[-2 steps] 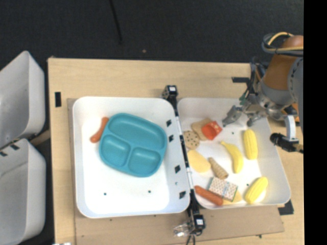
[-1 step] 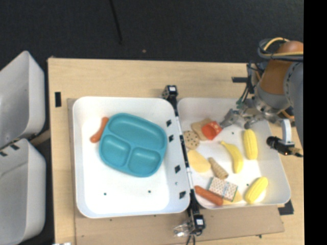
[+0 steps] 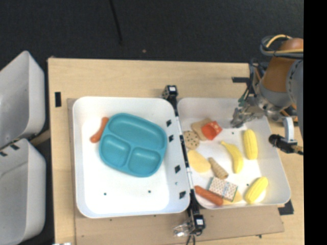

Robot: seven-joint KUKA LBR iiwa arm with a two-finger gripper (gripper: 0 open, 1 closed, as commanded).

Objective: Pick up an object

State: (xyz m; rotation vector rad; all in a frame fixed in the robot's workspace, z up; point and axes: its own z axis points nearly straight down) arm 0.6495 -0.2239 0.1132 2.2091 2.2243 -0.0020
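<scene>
A: Reaching in from the right, the arm [image 3: 278,78] hangs its gripper [image 3: 239,117] over the back of the right bin [image 3: 276,185], above bare white floor.

B: Holding anything?

A: Nothing shows between the fingers; how wide they stand I cannot tell (too small and dark).

B: And the objects?

A: A red piece [image 3: 211,130] lies just left of the gripper, beside a speckled cookie [image 3: 190,139]. Nearer the front: banana [image 3: 234,156], two corn cobs [image 3: 250,144] and [image 3: 256,189], carrot [image 3: 208,195]. The left bin [image 3: 122,200] holds a teal tray [image 3: 133,144]
</scene>
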